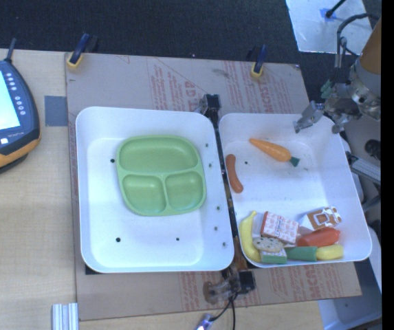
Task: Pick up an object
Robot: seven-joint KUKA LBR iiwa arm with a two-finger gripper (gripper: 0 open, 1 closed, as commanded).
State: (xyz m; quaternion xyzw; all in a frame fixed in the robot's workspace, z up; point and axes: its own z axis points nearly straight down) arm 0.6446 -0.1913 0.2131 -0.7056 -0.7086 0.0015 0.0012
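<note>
My gripper hangs over the far right corner of the right bin, its two fingers spread open with nothing between them. An orange carrot with a green stem lies just in front and to the left of it. A small brown sausage rests by the bin's left wall. In the near right corner several toy foods are piled: a banana, a pink cracker box, a gingerbread house, a red pepper and a green piece.
The left bin holds a green divided plate. A teach pendant lies on the bench at far left. Clamps pin the cardboard sheet at the back, and cables run near the front edge.
</note>
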